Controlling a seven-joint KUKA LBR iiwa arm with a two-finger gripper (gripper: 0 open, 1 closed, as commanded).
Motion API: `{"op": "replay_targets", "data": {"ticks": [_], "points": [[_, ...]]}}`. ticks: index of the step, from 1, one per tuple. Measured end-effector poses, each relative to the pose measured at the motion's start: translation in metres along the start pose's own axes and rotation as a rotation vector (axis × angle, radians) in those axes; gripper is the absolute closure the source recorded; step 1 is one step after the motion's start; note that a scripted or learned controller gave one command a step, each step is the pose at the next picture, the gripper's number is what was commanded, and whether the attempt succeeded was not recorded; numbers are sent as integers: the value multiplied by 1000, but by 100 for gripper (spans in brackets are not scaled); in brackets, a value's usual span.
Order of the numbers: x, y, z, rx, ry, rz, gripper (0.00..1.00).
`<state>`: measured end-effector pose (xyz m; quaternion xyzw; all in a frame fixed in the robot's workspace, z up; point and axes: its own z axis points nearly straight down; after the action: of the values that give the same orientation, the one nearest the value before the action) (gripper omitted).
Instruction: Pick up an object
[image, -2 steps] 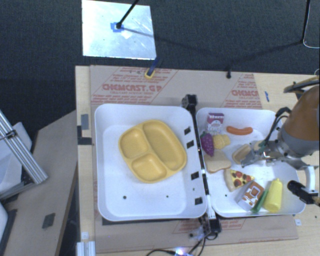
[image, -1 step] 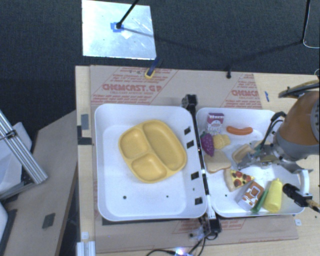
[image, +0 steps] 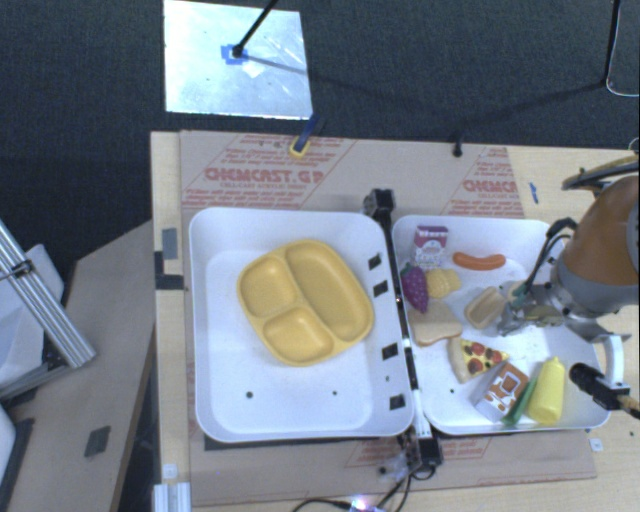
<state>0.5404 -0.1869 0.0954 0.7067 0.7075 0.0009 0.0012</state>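
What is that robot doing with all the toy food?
The grey arm with the orange band reaches in from the right, and its claw is low over the right white bin, beside a tan toy bread piece. That bin also holds a toy hot dog, a pizza slice and a yellow bottle. The yellow divided plate sits in the left white bin. Nothing looks picked up.

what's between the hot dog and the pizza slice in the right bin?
In the camera view, the bun lies between the hot dog and the pizza slice.
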Motion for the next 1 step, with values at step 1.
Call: {"op": "replay_targets", "data": {"ticks": [1], "points": [[-3, -8, -52, -2, -1, 2, 100]]}}
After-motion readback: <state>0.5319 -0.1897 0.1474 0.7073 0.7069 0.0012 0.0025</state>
